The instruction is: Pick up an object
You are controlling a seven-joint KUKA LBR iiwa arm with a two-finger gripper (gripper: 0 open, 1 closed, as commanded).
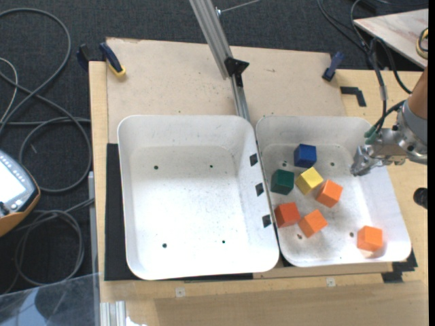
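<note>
1. The arm's end effector (362, 161) hangs over the right bin (391, 202) at the frame's right, near its upper right rim; whether it is wide or narrow cannot be told.
2. Below and left of it lie a blue cube (305, 155), a green cube (283, 180), a yellow cube (310, 179) and four orange cubes (329, 193).
3. The left bin (136, 182) sits alongside on the worktop (170, 80).
</note>
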